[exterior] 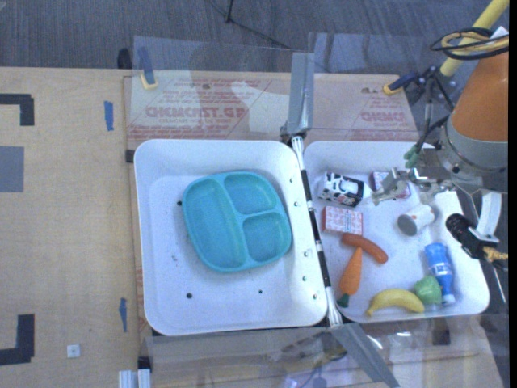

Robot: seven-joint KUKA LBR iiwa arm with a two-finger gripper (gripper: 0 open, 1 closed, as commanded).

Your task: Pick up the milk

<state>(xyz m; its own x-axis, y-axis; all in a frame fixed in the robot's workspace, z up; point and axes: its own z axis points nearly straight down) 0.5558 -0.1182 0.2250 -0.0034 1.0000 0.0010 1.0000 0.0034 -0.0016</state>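
Note:
The milk point(341, 187) is a small carton with black and white cow patches. It lies on its side at the back left of the right bin point(317, 156), close to the divider. My gripper point(397, 184) hangs over the back middle of that bin, a short way to the right of the milk and apart from it. A small pink and white item point(380, 179) sits between the gripper and the carton. The grey arm with its orange band point(483, 95) comes in from the right.
The right bin also holds a red and white packet point(342, 218), a sausage point(365, 247), a carrot point(350, 272), a banana point(395, 301), a green item point(428, 289), a blue bottle point(437, 263) and a white cup point(416, 218). A teal divided plate point(236, 220) lies in the left bin point(153, 241).

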